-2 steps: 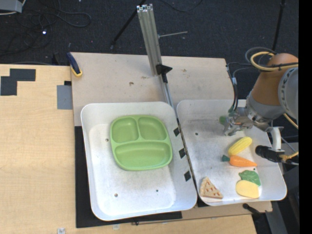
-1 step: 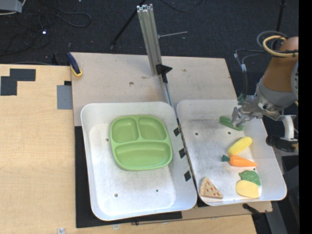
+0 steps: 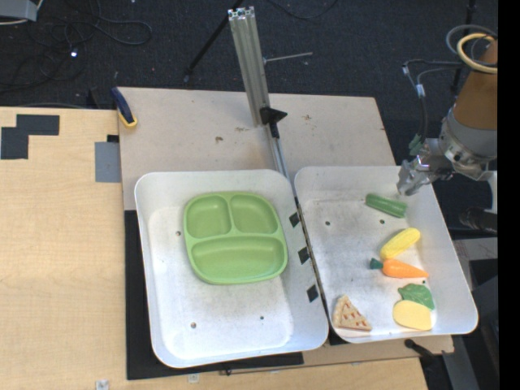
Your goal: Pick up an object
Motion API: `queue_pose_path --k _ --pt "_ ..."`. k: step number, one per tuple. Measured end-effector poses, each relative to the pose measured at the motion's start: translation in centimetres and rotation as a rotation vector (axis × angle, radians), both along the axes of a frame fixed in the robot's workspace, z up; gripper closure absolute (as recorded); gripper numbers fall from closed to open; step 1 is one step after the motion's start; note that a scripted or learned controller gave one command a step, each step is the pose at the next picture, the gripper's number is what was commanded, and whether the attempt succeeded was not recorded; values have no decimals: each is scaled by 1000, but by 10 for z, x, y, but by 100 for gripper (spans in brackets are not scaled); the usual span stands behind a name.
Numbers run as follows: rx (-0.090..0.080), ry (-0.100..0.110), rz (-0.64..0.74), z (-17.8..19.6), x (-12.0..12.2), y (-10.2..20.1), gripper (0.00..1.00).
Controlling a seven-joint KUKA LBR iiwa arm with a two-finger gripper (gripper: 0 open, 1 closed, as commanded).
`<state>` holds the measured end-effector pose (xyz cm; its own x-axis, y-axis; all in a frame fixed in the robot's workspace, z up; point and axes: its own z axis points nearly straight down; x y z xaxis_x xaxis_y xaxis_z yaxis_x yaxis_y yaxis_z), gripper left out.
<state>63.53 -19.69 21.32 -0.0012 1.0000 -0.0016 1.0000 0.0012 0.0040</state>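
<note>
Looking down on the bench (image 3: 341, 120), we see two shallow white bins side by side. The left bin (image 3: 162, 315) carries a green divided plate (image 3: 236, 238), lying flat with its three compartments facing up. The right bin (image 3: 341, 242) has the toy foods: a green pickle-like piece (image 3: 385, 205) near the top, a yellow corn cob (image 3: 401, 240) below it, an orange carrot (image 3: 400, 269) just beside the corn, a yellow piece topped with green (image 3: 415, 309) near the lower right corner, and a tan wedge (image 3: 351, 315) at the bottom edge.

The arm reaches in from the right, and its hand (image 3: 409, 179) hangs over the top right part of the right bin, just above and to the right of the green piece. We see nothing held in the hand; whether it is released or clenched we cannot tell.
</note>
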Motion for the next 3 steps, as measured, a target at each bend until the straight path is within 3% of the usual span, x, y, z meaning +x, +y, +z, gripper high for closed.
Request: queue_pose_path --k 1,3 --pt "1 2 1 28 0 -1 100" --pt "4 10 3 20 -38 101 100"
